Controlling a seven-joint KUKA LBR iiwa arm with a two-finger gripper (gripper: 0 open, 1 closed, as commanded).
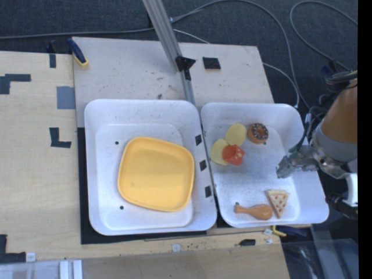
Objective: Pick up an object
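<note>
Nearest to hand is the pizza slice [278, 202], lying flat in the near right corner of the right bin [256, 110], just beside a drumstick [254, 211]. To take it well, I'd judge the gripper [286, 168] should come down square over the wedge with its jaws straddling the narrow sides (a flat piece slips easily). It hangs just behind the slice, apart from it, by the bin's right wall, holding nothing. Whether it is parted or closed I cannot tell; it looks small and blurred. Further back lie a tomato [233, 154], two yellow pieces [235, 134] and a doughnut [257, 132]. The left bin [96, 115] holds a plate [156, 173].
</note>
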